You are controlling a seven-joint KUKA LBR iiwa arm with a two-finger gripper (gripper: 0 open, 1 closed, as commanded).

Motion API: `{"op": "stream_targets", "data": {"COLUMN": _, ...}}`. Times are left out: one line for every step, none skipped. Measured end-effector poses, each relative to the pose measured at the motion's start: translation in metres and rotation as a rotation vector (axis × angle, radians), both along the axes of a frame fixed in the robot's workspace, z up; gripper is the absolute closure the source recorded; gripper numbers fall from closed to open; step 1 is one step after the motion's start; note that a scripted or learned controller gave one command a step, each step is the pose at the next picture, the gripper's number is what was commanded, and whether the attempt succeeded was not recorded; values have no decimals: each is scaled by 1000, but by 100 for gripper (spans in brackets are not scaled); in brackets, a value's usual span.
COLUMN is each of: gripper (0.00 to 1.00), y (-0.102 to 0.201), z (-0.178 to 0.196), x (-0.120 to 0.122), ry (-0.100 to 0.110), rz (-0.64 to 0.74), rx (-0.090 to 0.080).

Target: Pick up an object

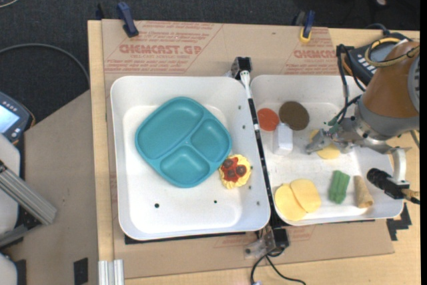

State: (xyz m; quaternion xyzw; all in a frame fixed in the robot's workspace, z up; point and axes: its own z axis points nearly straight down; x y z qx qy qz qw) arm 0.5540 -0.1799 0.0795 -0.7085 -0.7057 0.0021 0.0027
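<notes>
The claw (320, 141) hangs low inside the right bin (313, 85), reaching in from the right side. Its grey fingers point to the left, and I cannot tell if they are wide or narrow, because they are small and dark against the bin. Just beside the claw, on its lower side, lies a pale yellow piece (328, 154); it seems to touch the fingers, but it is not clearly between them.

To the left of the claw stands a small white block (285, 139). Above this block are an orange-red disc (268, 119) and a brown round disc (294, 115), close together. In the near part of the same bin lie two yellow round slices (298, 199), overlapping, then a green piece (339, 186) and a tan stick (362, 191) further to the right.

The left bin (127, 163) holds a teal plate (183, 141) with three compartments. At the plate's lower right corner, touching it, is a yellow toy with red spots (235, 171).

Both bins rest on a brown board (160, 47). Red printing on it reads "CHEMCAST", once behind each bin; the smaller lines below are too fine to read.
</notes>
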Motion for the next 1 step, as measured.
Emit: {"op": "stream_targets", "data": {"gripper": 100, "y": 2, "z": 16, "x": 2, "ry": -9, "rz": 2, "rx": -1}}
